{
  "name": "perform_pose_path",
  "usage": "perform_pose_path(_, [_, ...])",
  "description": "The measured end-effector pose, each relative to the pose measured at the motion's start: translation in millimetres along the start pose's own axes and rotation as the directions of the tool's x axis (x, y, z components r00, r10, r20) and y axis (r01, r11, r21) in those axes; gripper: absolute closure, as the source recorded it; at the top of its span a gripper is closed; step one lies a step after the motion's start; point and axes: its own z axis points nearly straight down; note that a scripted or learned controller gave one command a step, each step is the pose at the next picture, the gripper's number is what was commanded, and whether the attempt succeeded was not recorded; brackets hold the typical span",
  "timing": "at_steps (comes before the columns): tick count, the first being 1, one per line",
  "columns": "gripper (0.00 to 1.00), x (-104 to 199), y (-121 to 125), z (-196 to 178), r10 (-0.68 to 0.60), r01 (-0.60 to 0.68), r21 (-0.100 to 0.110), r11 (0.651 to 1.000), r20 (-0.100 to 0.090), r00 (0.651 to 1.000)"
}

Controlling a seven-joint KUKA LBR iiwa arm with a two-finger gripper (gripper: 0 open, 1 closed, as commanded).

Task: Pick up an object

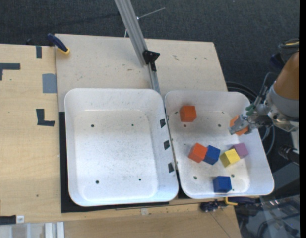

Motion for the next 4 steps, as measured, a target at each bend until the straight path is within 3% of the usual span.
perform_pose_path(1, [1.00,0,1,-35,-0.001,0.001,0.001,1.000,-0.001,1.000])
perform_pose_path(4, [1.00,143,65,-42,-0.007,0.007,0.003,1.000,-0.004,1.000])
